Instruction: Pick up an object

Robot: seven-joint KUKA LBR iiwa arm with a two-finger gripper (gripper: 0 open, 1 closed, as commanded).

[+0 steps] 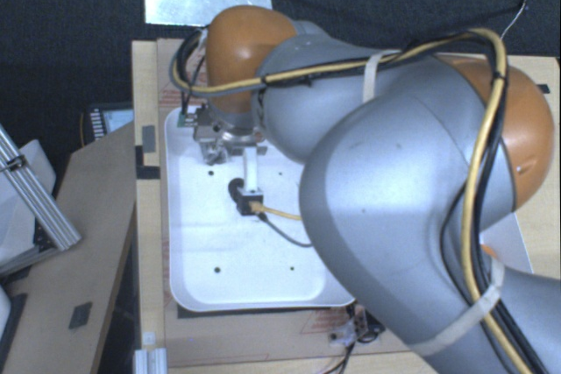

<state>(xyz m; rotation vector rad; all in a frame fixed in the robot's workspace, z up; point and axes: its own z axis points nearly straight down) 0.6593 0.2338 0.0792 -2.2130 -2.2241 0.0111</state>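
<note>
the grey arm [394,162] sweeps in from the right, its thick upper links low over the desk [149,101], then bends at the orange band [237,39] so the wrist points steeply down. the claw [219,151] hangs at the far end of the white bin [188,276], close above its floor, perhaps just touching it. from this angle i cannot tell whether the claw is apart or together. i cannot tell where the thing to be picked up lies; the arm's bulk hides most of what is right of the claw.
</note>
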